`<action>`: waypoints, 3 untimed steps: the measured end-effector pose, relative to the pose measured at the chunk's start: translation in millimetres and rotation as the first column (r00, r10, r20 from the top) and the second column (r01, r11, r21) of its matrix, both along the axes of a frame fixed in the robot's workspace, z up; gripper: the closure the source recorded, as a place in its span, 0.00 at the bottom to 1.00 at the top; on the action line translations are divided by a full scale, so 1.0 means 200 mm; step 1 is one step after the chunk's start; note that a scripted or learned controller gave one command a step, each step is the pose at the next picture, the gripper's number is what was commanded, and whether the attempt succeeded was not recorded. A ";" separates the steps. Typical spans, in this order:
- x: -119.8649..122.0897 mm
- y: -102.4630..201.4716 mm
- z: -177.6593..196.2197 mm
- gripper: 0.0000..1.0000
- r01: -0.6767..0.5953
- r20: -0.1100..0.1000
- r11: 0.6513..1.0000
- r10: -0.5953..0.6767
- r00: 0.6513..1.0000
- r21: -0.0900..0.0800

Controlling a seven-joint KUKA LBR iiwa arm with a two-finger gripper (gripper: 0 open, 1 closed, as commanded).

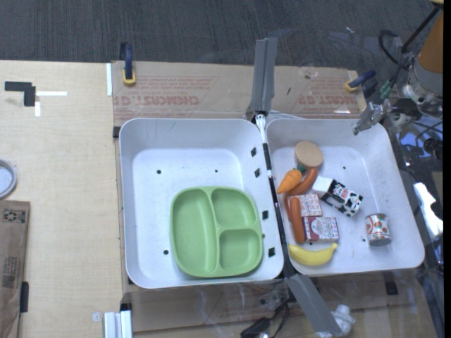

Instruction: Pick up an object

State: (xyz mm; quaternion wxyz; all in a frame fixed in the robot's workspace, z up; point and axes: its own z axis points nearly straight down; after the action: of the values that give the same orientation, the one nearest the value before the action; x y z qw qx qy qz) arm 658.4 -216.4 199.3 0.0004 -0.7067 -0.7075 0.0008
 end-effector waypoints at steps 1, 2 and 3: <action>-0.21 0.25 -0.42 0.00 0.045 -0.001 0.999 -0.045 0.999 0.000; -0.53 0.22 -0.54 0.00 -0.034 0.000 0.999 0.034 0.999 0.001; -0.53 0.22 -0.50 1.00 -0.030 0.000 1.000 0.030 1.000 0.001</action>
State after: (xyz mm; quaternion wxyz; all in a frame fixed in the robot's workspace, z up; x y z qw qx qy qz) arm 552.6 -172.1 100.1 0.0005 -0.6959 -0.7182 0.0004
